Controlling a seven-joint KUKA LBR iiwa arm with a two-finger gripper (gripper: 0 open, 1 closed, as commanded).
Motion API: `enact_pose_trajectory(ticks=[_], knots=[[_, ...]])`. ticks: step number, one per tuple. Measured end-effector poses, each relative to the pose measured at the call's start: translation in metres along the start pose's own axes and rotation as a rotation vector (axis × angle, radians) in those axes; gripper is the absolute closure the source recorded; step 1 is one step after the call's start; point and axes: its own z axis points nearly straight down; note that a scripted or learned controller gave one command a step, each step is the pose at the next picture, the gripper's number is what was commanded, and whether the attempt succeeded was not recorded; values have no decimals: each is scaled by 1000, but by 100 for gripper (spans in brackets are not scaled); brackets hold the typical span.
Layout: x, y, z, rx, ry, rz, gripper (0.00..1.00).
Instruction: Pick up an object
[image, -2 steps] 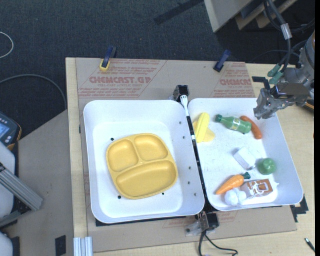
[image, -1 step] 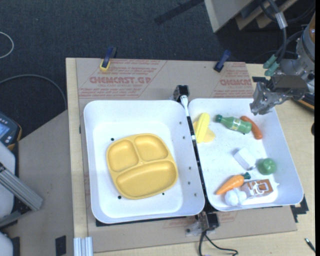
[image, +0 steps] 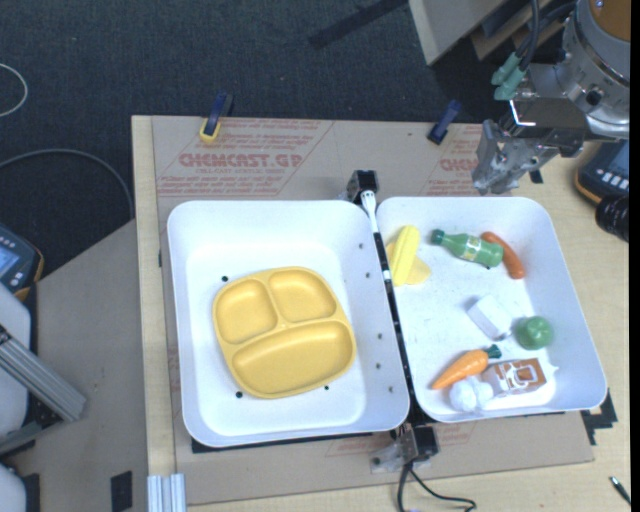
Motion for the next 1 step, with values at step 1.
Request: enact_pose_trajectory(ticks=[1], knots=[[-11,-16,110,22,-3,8,100]])
